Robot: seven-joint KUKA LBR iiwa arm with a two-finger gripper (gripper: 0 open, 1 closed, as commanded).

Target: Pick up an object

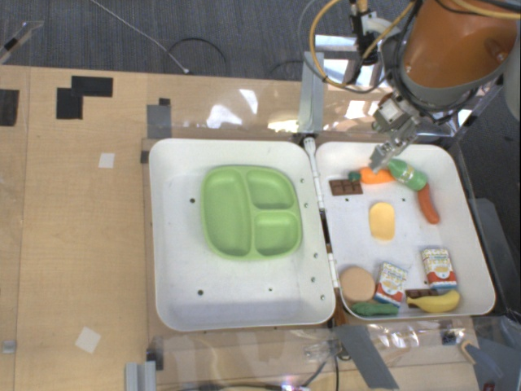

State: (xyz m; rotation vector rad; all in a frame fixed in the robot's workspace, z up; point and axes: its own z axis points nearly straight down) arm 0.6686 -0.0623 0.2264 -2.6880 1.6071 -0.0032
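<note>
Gripper (383,158) hangs over the tapered orange carrot (376,177); its opening is unclear.

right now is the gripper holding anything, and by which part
It cannot be told. The two-finger gripper is down at the leafy end of the orange toy carrot in the right white bin, but a hold on it isn't visible.

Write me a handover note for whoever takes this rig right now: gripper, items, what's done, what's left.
Gripper: low over the back of the right bin, just above the carrot; nothing visibly held.
Right bin also holds a chocolate bar, green bottle, sausage, yellow piece, two cartons, banana.
Left bin: green divided plate.
Done: nothing lifted.
Left: grasp and lift one item.
</note>
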